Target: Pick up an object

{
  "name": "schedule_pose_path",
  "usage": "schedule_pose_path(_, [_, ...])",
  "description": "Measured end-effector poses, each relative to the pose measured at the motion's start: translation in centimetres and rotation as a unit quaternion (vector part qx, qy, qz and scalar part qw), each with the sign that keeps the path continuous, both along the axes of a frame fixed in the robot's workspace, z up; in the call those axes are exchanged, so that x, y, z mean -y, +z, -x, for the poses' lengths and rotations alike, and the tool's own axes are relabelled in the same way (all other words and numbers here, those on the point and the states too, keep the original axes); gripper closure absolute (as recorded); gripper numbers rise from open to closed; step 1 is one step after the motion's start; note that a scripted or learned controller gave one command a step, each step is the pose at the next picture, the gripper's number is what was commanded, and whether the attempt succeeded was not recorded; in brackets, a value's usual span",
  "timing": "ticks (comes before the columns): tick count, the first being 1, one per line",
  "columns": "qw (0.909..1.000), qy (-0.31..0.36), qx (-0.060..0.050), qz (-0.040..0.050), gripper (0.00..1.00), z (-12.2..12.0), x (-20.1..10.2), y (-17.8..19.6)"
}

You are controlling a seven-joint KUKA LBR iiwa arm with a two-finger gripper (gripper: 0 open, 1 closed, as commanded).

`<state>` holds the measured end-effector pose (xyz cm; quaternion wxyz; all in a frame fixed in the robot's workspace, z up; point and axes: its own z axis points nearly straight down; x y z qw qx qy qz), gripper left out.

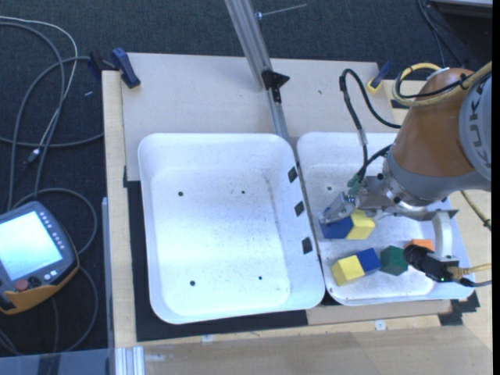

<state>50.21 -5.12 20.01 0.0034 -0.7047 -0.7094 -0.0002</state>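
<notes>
My gripper hangs low in the right bin, near that bin's left wall. Directly under and in front of it lies a blue block, with a yellow block touching its right side. I cannot make out whether the gripper touches the blue block. Nearer the front of the bin sit another yellow block, a blue block against it, a dark green piece and a small orange piece. The arm's grey and orange wrist hides the bin's right part.
The left bin stands beside the right one, their walls meeting in the middle. A slanted metal rail runs from the top down to the bins' junction. Black cables loop above the right bin. A teach pendant lies on the floor at left.
</notes>
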Motion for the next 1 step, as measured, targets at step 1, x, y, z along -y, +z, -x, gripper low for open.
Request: schedule_pose_path(1, [1.0000,0.001,0.002,0.0006,1.00,-3.52,-9.05,-0.14])
